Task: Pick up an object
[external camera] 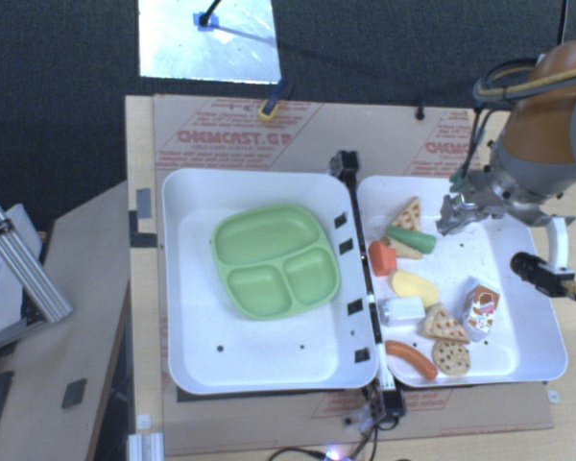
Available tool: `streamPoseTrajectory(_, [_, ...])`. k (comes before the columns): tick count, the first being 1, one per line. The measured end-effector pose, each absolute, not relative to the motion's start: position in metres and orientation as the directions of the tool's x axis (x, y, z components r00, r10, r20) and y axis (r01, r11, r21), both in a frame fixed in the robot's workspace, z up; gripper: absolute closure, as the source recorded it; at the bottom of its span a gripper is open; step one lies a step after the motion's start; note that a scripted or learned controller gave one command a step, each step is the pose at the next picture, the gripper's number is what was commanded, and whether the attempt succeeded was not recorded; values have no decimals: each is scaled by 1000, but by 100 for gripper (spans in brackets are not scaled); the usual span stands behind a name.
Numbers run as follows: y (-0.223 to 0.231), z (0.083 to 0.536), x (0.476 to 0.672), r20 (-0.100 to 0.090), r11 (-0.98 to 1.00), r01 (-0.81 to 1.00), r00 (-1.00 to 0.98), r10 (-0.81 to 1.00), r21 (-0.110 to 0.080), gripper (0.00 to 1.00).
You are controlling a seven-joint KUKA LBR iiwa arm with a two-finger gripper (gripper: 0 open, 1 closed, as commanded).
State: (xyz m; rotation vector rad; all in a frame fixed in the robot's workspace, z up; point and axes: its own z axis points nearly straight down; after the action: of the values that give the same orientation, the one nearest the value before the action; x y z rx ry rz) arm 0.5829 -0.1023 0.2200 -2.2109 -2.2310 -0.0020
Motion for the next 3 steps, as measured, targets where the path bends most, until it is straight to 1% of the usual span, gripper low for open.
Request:
streamPoseTrajectory(1, [-49,212,564,2,9,1000,-9,1000,-1,100])
streamPoseTrajectory(2, [5,230,549,2,10,1000,-10,1000,1,100])
streamPoseTrajectory(3, [25,217,544,1,7,1000,-7,1000,0,100])
